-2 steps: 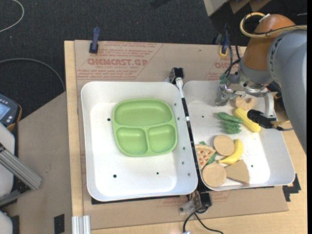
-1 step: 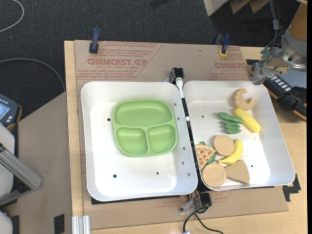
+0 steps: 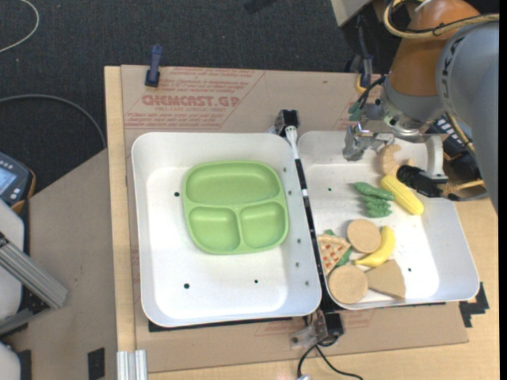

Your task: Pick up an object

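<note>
My gripper hangs over the back left corner of the right bin, open, with nothing between its fingers. Just to its right lies a small beige piece. Further forward in that bin are a yellow corn cob, a green leafy piece, a tan disc, a yellow banana, a waffle-patterned wedge, a round biscuit and a tan bread slice.
The left bin holds a green divided plate. A black rail runs between the two bins. Brown cardboard lies under both bins, with a blue clamp at its back edge.
</note>
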{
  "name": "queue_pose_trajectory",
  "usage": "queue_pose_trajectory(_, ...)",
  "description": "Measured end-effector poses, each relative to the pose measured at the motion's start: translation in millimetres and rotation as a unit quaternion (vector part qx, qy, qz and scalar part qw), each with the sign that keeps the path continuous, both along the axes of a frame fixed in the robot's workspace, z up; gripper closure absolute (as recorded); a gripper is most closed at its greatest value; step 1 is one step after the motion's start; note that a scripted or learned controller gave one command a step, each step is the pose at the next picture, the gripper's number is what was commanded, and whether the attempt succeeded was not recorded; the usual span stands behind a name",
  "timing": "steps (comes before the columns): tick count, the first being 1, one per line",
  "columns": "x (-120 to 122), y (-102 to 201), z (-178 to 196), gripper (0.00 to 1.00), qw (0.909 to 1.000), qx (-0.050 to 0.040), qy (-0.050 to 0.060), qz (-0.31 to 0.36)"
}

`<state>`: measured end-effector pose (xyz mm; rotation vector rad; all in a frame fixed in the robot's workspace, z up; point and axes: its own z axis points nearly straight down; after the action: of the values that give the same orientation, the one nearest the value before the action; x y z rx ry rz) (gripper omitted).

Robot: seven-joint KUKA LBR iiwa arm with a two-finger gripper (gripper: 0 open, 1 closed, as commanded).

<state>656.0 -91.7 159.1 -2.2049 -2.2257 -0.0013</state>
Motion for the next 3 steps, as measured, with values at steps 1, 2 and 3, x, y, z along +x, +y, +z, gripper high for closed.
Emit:
queue_pose_trajectory(1,-18.4,-64.3,130.7,1.00,0.9999,-0.0069,-0.011,-0.007)
queue_pose_trajectory(2,8.9,-2.3,-81.6,1.00,1.0000,-0.0020,0.000,-0.003)
queue_pose_trajectory(3,14.1,-18.4,101.9,1.00,0.9999,-0.0058,-0.014,-0.005)
